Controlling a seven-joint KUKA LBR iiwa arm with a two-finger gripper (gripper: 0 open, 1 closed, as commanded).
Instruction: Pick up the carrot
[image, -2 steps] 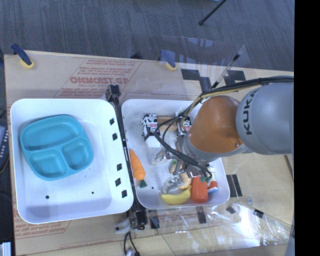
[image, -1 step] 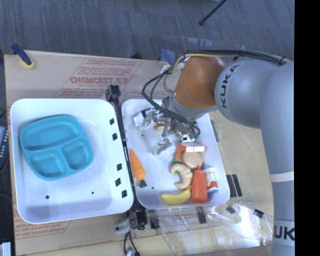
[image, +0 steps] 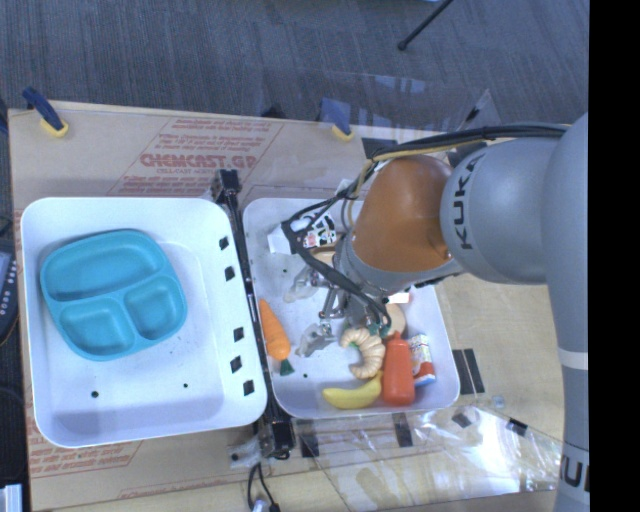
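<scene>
Orange carrot (image: 275, 333) lies along the right bin's (image: 440, 345) left wall, near the open, empty gripper (image: 325, 330) just beside it; the fingers are best shifted left and closed across the carrot's middle.

The grey arm (image: 520, 210) reached in from the right, its orange band bent downward, with the gripper (image: 335, 320) hanging low beneath the wrist.
</scene>
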